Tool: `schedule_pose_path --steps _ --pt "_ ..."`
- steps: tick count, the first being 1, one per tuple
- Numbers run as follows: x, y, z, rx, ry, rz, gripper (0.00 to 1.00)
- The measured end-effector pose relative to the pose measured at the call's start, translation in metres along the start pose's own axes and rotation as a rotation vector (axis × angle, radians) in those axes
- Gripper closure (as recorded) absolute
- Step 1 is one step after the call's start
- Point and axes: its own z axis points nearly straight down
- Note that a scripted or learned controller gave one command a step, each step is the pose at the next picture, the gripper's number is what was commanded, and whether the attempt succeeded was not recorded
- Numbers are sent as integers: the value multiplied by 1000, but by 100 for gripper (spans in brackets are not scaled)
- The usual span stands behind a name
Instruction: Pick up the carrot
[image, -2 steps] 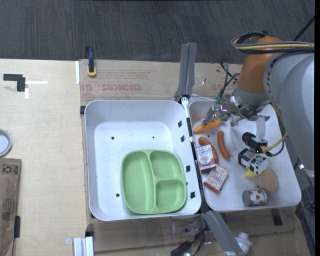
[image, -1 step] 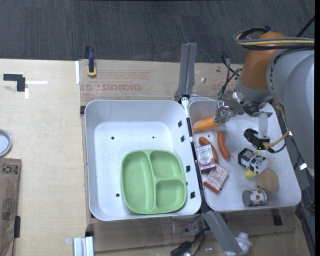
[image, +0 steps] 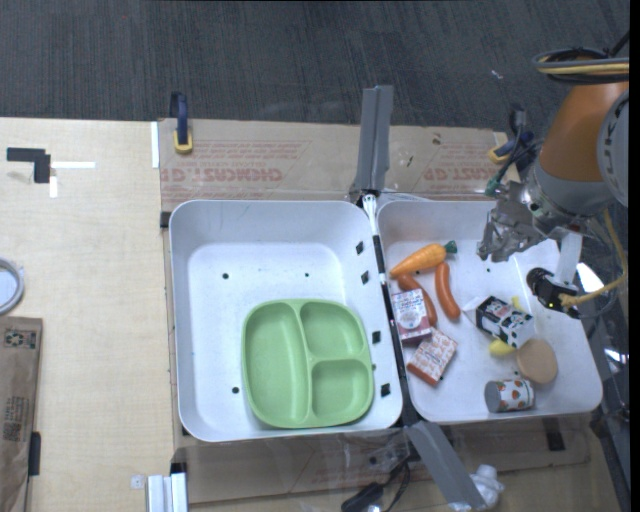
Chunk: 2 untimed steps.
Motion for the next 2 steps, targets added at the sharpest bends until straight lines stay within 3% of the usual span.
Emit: schedule_pose_path --steps 1,2 --pt "0 0 0 0 0 -1 0" --pt "31 32 74 -18 4 -197 0"
